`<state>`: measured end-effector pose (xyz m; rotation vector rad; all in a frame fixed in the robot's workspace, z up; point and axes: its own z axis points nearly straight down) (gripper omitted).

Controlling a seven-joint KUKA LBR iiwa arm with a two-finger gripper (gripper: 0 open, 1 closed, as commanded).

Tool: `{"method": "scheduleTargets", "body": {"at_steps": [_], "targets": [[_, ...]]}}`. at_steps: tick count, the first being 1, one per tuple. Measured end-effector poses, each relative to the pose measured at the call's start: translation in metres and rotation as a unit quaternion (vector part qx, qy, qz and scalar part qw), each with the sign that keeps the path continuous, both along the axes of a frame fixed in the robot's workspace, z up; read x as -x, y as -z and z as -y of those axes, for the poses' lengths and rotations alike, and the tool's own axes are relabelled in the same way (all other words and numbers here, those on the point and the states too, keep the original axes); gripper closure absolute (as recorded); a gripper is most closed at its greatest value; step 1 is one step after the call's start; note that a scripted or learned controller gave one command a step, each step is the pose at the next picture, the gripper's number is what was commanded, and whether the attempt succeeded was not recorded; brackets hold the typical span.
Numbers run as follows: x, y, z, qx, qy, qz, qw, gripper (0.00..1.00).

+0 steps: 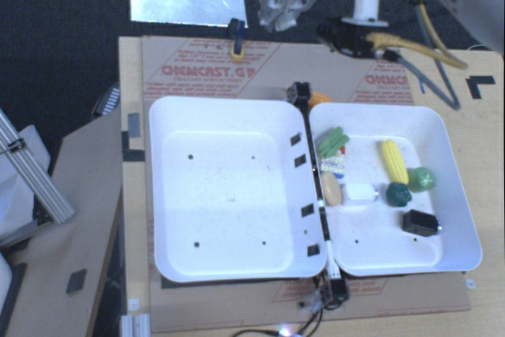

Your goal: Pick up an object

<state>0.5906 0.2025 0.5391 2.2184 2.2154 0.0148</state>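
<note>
The right bin [458,193] holds several small objects: a green pod [331,141], a yellow corn cob [394,161], a light green ball [421,178], a dark green lump [398,193], a black block [420,223], a white block [360,192] and a beige oval piece [331,190]. My gripper [282,10] hangs high beyond the far edge of the bench, well away from both bins. It is open, with nothing between its fingers.
The left bin [162,193] lies beside the right one, joined along a black clipped divider [312,177]. An orange object [319,99] sits just behind the bins' far rims. A yellow and blue clamp [236,39] stands on the cardboard at the back.
</note>
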Motion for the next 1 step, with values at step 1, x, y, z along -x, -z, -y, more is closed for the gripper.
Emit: {"method": "scheduleTargets", "body": {"at_steps": [1], "targets": [[0.0773,0.1235,-0.0339,0.0028,-0.005,-0.013,0.9999,1.00]]}}
